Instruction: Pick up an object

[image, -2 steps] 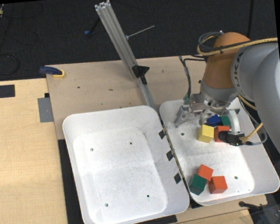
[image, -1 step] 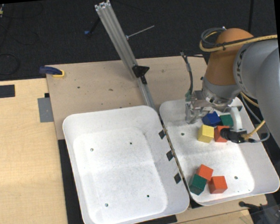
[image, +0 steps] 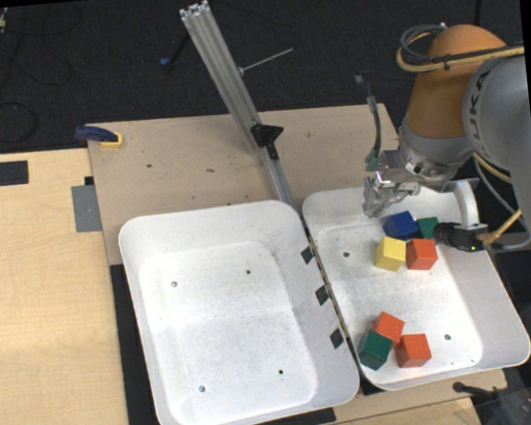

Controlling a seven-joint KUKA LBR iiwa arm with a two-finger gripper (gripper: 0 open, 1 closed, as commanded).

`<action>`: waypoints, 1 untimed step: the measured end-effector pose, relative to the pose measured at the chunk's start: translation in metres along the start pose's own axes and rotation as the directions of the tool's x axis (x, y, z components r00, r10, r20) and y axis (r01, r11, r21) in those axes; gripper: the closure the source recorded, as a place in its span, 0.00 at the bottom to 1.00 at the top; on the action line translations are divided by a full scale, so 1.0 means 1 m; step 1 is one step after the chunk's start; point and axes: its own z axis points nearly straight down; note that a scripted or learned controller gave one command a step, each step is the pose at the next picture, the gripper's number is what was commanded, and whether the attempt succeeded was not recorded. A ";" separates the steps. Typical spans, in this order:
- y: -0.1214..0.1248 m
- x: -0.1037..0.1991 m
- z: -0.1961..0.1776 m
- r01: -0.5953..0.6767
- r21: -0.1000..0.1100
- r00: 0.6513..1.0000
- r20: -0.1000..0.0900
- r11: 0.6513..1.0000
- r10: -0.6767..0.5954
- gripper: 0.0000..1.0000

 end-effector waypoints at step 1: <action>0.001 -0.001 -0.054 0.002 -0.001 1.000 0.000 1.000 -0.002 1.00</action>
